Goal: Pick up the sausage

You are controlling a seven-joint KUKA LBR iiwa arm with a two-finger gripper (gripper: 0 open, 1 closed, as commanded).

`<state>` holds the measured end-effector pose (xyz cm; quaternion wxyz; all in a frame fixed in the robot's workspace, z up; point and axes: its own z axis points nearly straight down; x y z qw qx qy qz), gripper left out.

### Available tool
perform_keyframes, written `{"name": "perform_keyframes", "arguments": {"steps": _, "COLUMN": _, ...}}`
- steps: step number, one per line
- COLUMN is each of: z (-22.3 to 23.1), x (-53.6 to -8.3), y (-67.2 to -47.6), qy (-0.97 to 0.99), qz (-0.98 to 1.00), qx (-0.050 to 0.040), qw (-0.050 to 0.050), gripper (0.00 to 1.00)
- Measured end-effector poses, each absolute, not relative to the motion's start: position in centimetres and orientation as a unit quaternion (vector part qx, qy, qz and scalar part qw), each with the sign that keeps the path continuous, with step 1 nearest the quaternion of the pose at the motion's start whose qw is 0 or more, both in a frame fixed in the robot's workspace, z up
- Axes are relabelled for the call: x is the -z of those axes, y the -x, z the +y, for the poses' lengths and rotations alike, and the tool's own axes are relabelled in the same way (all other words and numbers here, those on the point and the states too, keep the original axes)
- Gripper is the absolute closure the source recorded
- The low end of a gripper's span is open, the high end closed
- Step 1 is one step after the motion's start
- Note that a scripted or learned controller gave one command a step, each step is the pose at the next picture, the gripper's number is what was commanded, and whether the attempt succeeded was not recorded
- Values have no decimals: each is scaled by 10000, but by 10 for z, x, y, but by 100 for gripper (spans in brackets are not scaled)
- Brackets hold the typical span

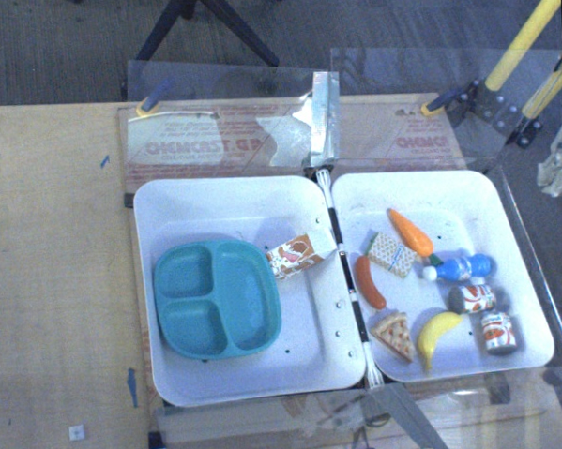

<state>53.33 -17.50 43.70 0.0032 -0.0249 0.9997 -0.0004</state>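
Two shallow white bins sit side by side on the tabletop (49,278), their inner rims touching along the middle.

One teal tray (216,298) with three compartments lies in the left bin (311,358), towards that bin's left side, and all three compartments hold nothing. One small red-and-white carton (293,256) lies tilted just beside the tray's upper right corner, near the shared rim. That makes two things in the left bin.

Eight things lie in the right bin (467,186). One sausage (369,281), reddish and slightly curved, lies lengthwise near the bin's left wall, below its middle height. One patterned cracker-like square (392,254) lies just to the sausage's upper right, and one orange carrot (410,232) lies slanted beside that square's upper right edge. One pizza slice (393,336) lies below the sausage, near the bin's bottom left corner, and one yellow banana (436,336) curves just to its right. One blue-and-white bottle (460,269) lies on its side to the right of the carrot's lower end. Two small cans with red-and-white labels complete the count: the upper can (473,298) just under the bottle, the lower can (496,332) to the right of the banana.

Whether the pincer is spread or pressed together cannot be told from this view.
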Motion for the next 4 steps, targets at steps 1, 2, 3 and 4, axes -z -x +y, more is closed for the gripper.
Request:
{"name": "perform_keyframes", "arguments": {"steps": 1, "z": -195, "x": -437, "y": -525, "qy": 1919, "qz": 9814, "qx": 6, "qw": 29, "gripper": 100}}
{"name": "perform_keyframes", "arguments": {"steps": 2, "z": -219, "x": -437, "y": -513, "qy": 3807, "qz": 9247, "qx": 8, "qw": 26, "gripper": 100}}
{"name": "perform_keyframes", "arguments": {"steps": 3, "z": -224, "x": -437, "y": -522, "qy": 3097, "qz": 9508, "qx": 21, "qw": 44, "gripper": 100}}
{"name": "perform_keyframes", "arguments": {"steps": 4, "z": -207, "x": -437, "y": -551, "qy": 2454, "qz": 9694, "qx": 21, "qw": 53, "gripper": 100}}
